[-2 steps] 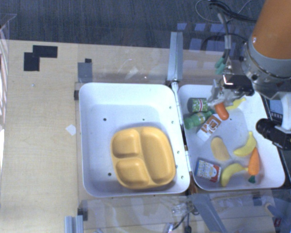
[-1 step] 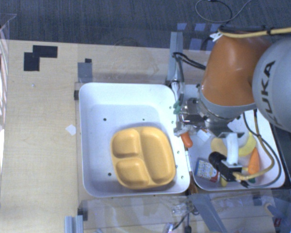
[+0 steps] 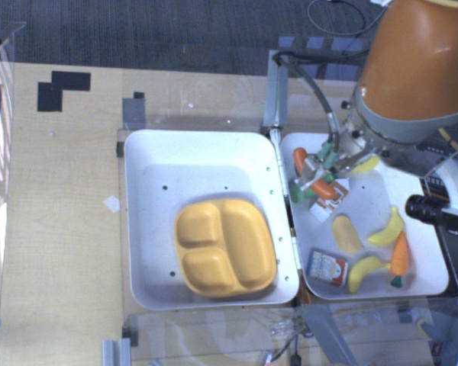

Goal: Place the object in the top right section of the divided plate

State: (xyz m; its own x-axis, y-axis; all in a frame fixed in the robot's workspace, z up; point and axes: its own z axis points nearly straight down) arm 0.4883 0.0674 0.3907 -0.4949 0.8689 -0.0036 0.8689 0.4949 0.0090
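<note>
Camera view, from above and at a slant, takes in the pale wooden counter [image 3: 61,227] with its two shallow white bins side by side. My arm [image 3: 416,52] comes in from the right, its broad orange band filling the upper right corner, and my end effector [image 3: 326,175] hangs low over the upper left part of the right bin [image 3: 431,280]. Whether it is wide or narrow I cannot tell from here (the wrist and cabling crowd the tip).

Just beneath and beside the tip lies a small orange and red toy piece [image 3: 326,191], touching or nearly touching it; I cannot see that it sits between anything, so I do not call it held. A toy carrot [image 3: 299,159] lies near the bin's left wall, just above that spot.

Further down the right bin are a pale oval bread-like toy [image 3: 347,233], a yellow banana [image 3: 388,229], a second banana [image 3: 364,271], an upright-lying orange carrot with a green end [image 3: 398,258], and a small red and blue carton [image 3: 326,268] near the lower left corner.

In the left bin [image 3: 149,166] rests the yellow divided plate [image 3: 224,244], slightly turned, with one large section on its right and two smaller ones on its left. Nothing lies in its sections.
</note>
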